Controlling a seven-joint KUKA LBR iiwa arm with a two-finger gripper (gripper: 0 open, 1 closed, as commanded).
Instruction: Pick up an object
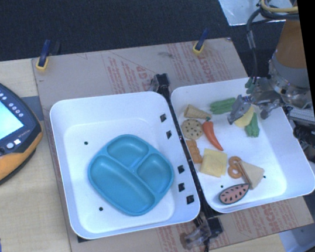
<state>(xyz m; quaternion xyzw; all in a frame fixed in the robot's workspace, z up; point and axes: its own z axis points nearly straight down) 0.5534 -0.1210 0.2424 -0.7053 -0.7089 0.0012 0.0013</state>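
Gripper [252, 107] of the grey arm [290, 66] hangs low over the right white bin's [291, 184] far right corner, the wrist angled down from the counter's right edge; whether its parts are spread or closed I cannot tell. Directly beneath it lie a yellow toy piece [244, 119] and a green toy vegetable [253, 127]. A red toy chilli [211, 134] lies near the bin's middle. The left white bin [72, 165] holds a blue sectioned plastic plate [131, 174].
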